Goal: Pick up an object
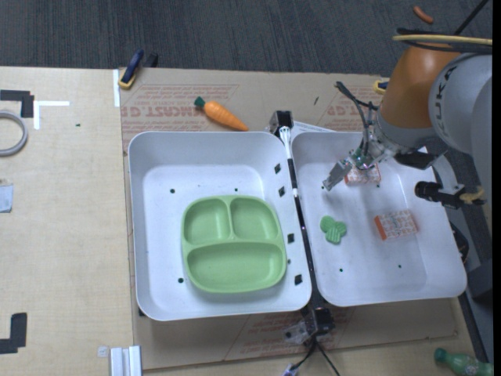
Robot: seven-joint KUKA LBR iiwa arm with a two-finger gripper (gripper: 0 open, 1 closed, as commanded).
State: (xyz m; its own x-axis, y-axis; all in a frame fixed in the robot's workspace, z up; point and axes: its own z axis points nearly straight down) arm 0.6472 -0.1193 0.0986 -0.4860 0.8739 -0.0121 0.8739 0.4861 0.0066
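Bench: two white bins (149, 210) before us.
Claw (354, 171): spread unclear to us.
Advice: we'd descend squarely on pinkish packet (362, 176) directly beneath.

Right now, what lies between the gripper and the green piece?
Bare white floor of the right bin, in the camera view; the gripper hangs above the green piece.

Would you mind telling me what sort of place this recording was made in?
Most likely a robotics lab bench set up for picking trials. A grey and orange arm reaches over two white bins, toy items such as a carrot and a green divided plate lie about, and black tape marks dot the bench.
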